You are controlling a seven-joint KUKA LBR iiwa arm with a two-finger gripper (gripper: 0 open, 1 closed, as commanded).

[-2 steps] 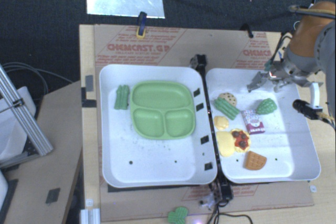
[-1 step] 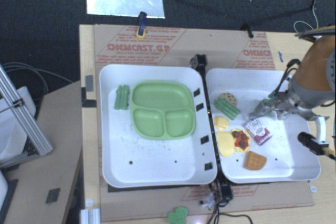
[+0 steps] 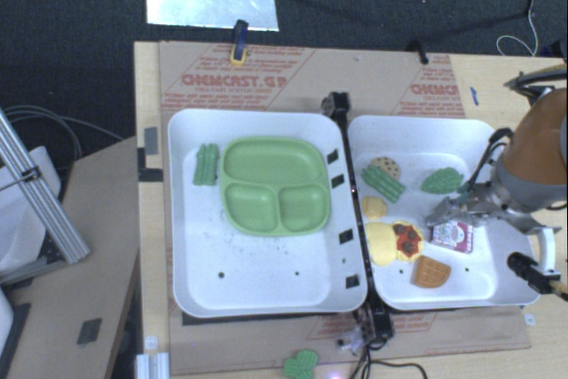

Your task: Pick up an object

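Two bins: left holds a green tray, right several toy foods.

Greens, yellows and white under my arm right now.

My arm shows its orange band over grey, and my tool is silvery grey. Both bins are white: the left bin carries a pale green divided plate and a darker green ribbed piece. In the right bin I see a tan cookie dotted dark, a green ridged strip, a green leaf, a yellow piece touched with red and black, an orange-brown waffle with a grid pattern, and a red-and-white packet. The surface is tan with red lettering.
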